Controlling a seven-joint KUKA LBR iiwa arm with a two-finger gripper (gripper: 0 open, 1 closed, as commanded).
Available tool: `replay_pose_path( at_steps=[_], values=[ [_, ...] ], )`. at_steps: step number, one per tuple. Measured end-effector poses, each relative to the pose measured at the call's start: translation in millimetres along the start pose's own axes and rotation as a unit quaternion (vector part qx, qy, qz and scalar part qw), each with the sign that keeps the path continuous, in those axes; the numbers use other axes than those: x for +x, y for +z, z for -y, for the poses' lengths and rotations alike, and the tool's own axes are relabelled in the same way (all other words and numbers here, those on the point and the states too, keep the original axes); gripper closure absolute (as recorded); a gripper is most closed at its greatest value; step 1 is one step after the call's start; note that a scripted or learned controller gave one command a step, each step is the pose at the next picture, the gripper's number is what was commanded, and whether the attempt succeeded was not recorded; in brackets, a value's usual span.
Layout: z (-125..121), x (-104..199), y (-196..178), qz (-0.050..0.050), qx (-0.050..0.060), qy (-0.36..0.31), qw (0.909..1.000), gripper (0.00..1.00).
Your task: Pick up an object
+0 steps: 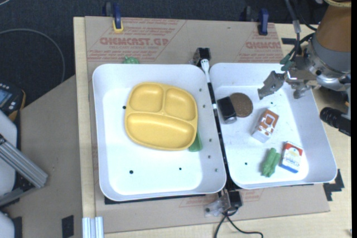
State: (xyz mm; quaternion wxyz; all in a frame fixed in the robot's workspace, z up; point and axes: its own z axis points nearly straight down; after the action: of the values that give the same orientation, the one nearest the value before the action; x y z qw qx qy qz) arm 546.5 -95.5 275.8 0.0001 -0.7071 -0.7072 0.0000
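Now you see dark carpet around the table [83,120], whose brown board carries two white bins. Your left bin [111,170] holds a yellow divided tray [162,116]. Your right bin [312,136] holds a brown disc [241,104], small carton [266,124], green toy [270,162]. Your gripper [279,84] hovers above, fingers spread, pinching nothing.

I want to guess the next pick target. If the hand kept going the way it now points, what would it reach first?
Probably the brown round disc: the hand points down-left toward it in the right bin, with the black block just beyond. Depth is uncertain from this view.
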Motion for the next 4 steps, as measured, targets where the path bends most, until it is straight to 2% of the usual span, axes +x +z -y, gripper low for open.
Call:
replay_pose_path(
  at_steps=[1,2,3,4],
  values=[
    [-0.7,0.1,-10.9,0.0,-0.002,0.0,1.0,1.0],
    [48.6,67.2,41.9,-0.002,0.005,-0.003,1.0,1.0],
    [67.5,112.9,-7.9,-0.001,-0.002,-0.003,1.0,1.0],
    [67.4,178.6,-1.9,-0.001,-0.001,-0.004,1.0,1.0]
  ],
)
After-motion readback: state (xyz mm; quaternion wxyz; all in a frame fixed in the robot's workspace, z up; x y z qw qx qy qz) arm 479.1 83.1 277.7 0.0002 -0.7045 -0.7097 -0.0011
